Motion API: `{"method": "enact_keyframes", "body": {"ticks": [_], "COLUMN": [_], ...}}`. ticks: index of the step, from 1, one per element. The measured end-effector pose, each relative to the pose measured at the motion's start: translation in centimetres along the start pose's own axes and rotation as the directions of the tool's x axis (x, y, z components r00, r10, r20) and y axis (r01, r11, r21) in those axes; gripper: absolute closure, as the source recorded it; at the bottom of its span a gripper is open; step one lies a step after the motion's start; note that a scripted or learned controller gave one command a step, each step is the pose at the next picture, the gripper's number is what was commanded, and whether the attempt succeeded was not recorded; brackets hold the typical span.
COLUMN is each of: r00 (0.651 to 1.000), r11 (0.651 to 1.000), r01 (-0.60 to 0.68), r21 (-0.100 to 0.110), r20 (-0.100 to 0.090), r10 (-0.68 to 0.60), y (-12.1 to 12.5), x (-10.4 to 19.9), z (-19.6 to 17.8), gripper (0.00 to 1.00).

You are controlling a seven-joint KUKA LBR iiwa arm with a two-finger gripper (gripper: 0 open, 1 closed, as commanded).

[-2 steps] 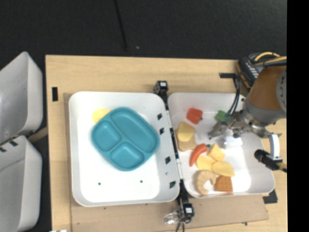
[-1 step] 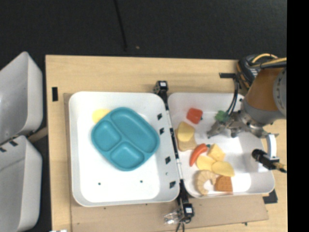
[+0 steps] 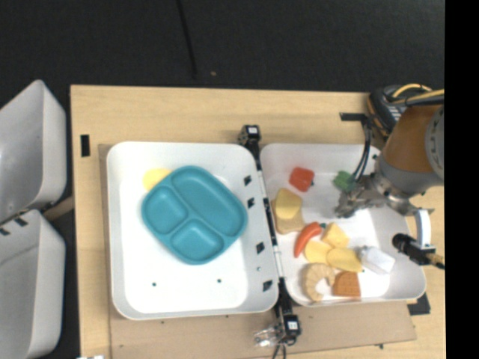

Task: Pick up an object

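bench: tan wood, 2 white bins | floor: dark | gripper: finger state unclear

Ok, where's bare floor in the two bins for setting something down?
Left bin: a bare strip along the near wall, below the blue tray. Right bin: a bare patch at the far wall, above the red piece. Its near half is crowded with the food pieces, and the gripper hangs over the middle.

Gripper over right bin; green piece at its 12 o'clock; blue tray in left bin.
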State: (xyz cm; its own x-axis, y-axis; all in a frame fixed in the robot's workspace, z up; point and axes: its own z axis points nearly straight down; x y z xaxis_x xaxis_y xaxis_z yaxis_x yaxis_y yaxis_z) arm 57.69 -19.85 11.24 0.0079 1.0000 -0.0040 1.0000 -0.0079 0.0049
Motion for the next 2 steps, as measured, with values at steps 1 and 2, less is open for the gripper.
{"method": "enact_keyframes", "body": {"ticks": [1, 2], "r00": [1.0, 1.0], "r11": [1.0, 1.0], "r01": [0.01, 0.011], "r21": [0.001, 0.0], "r20": [-0.003, -0.002], "r10": [-0.01, -0.011], "y": [-0.3, 0.4], "x": [0.7, 0.8], "z": [-4.8, -9.3], "gripper": [1.0, 1.0]}}
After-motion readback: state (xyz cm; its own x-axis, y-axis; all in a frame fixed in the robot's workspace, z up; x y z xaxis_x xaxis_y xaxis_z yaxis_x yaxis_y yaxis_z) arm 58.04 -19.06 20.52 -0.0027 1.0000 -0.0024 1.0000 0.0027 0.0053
